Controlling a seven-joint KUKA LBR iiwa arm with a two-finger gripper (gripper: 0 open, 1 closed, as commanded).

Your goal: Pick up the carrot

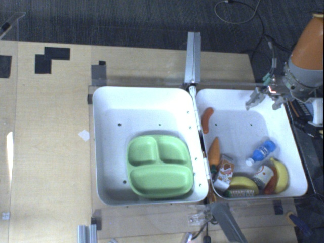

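The carrot [214,152], orange and tapered, lies against the left wall of the right bin [238,130], pointing up and down the view. My gripper [265,100] hangs over the bin's far right corner, well to the right of the carrot and beyond it. Its two grey fingers [252,99] are spread apart, open, with nothing between them.
A reddish sausage [207,119] lies just beyond the carrot. At the bin's near end are a small carton [225,171], a clear bottle with a blue cap [261,152], bananas [280,175] and a can [262,176]. A green divided plate [160,165] sits in the left bin [111,135].
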